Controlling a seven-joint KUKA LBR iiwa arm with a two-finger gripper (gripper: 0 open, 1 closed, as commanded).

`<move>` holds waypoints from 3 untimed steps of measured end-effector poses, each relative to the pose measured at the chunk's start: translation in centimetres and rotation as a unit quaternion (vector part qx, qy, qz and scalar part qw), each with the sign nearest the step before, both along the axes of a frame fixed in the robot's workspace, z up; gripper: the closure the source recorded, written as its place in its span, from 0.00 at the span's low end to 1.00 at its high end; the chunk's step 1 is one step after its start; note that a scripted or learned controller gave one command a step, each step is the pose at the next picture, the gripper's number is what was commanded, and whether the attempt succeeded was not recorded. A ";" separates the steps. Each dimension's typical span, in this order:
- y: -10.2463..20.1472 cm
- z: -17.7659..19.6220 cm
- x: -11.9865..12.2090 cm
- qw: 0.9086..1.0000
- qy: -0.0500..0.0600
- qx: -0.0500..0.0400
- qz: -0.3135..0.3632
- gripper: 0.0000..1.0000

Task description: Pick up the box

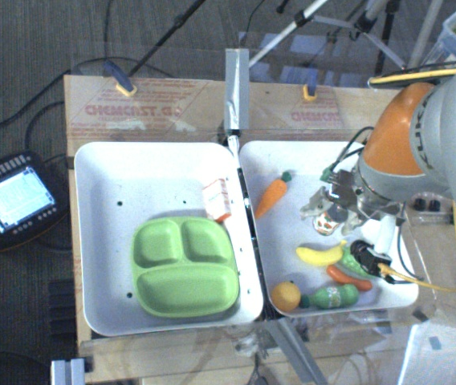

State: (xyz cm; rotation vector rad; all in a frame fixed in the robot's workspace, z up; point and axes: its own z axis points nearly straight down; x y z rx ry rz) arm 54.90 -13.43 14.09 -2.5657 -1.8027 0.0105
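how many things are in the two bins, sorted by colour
green: 2, the divided tray in the left bin and the green vegetable in the right bin
orange: 2, the carrot and the orange fruit
yellow: 1, the banana
red: 1, the red pepper
white and red: 1, the box
total: 7

Bench bears left bin and right bin
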 end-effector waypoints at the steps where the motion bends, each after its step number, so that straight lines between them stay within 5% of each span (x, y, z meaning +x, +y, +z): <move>1: 7.4 3.9 0.6 1.000 -0.001 -0.001 -0.011 1.00; 2: 13.5 6.6 3.7 0.994 -0.001 -0.001 0.111 1.00; 3: 21.4 5.5 -2.7 0.991 0.000 0.000 0.133 1.00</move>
